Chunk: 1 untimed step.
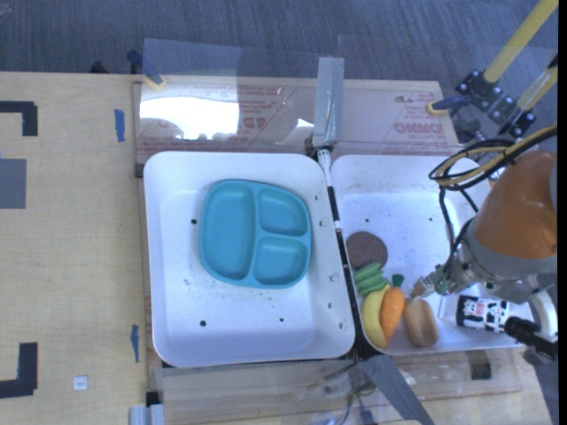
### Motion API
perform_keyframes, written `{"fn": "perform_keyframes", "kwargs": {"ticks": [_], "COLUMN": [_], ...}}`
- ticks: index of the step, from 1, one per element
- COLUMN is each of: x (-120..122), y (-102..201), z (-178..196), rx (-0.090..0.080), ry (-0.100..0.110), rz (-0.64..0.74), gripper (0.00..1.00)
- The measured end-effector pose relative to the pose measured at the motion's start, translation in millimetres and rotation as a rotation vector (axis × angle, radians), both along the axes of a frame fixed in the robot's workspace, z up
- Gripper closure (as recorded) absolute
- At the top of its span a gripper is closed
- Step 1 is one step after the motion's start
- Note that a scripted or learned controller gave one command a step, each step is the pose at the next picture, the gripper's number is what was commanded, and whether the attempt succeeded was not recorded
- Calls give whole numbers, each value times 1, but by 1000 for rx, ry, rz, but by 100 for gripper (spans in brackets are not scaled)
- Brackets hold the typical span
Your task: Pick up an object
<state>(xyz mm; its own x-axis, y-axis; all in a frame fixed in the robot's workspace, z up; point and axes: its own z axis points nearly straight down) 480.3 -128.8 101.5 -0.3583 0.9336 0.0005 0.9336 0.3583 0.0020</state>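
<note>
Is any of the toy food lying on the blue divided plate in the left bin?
No. The blue plate holds nothing, while the carrot, banana and bread roll lie in the right bin.

Pale wooden tabletop (62, 264) against a dark blue-grey floor (266, 16).
Black corner marks and bits of blue tape (120, 124) dot the wood; a clear plastic sheet (230, 104) behind the bins catches a bright glare of light.
</note>
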Motion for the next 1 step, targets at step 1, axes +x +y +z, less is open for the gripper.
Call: {"fn": "perform_keyframes", "kwargs": {"ticks": [1], "x": [32], "y": [95], "z": [84], "rx": [2], "ry": [-1], "rz": [-400], "gripper": [100]}}
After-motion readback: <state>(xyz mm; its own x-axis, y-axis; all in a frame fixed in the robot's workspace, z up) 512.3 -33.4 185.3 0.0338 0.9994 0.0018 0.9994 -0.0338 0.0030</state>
